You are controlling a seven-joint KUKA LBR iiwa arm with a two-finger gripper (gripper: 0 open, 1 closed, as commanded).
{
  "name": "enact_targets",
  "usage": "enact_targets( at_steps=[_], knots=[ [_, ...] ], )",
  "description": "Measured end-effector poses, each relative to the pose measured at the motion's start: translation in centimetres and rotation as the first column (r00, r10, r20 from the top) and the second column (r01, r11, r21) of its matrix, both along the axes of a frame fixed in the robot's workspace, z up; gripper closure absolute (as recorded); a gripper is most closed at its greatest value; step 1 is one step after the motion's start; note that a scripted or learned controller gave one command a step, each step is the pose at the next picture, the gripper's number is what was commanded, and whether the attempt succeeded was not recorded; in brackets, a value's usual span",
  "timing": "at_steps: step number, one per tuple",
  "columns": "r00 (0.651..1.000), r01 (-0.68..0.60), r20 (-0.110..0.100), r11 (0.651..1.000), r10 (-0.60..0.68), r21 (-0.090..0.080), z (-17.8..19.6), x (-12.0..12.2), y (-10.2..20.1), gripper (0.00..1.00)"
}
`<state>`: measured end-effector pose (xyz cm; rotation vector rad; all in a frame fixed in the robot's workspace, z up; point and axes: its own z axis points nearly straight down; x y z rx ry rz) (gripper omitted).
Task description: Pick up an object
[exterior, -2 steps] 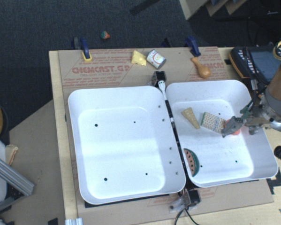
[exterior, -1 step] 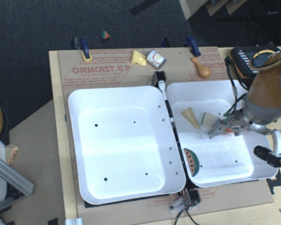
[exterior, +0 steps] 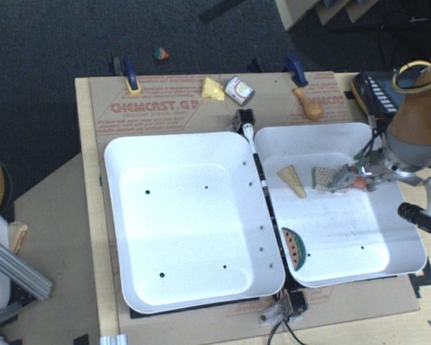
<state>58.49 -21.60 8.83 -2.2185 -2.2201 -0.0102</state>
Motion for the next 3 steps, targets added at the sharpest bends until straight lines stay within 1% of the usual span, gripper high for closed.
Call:
enact_targets(
  at_steps=[1, 2, 3],
  knots=[
    [1.0, -0.004, 0.003, 1.0, 0.004, -0.005, 0.1, 4.5, 0.2, 0.0],
    [1.0, -0.003, -0.011, 1.0, 0.003, 0.005, 0.1, 6.6, -0.4, 0.0],
    [1.0, -0.001, -0.015, 1.0, 0.001, 0.004, 0.1, 8.2, -0.1, 0.0]
  ],
)
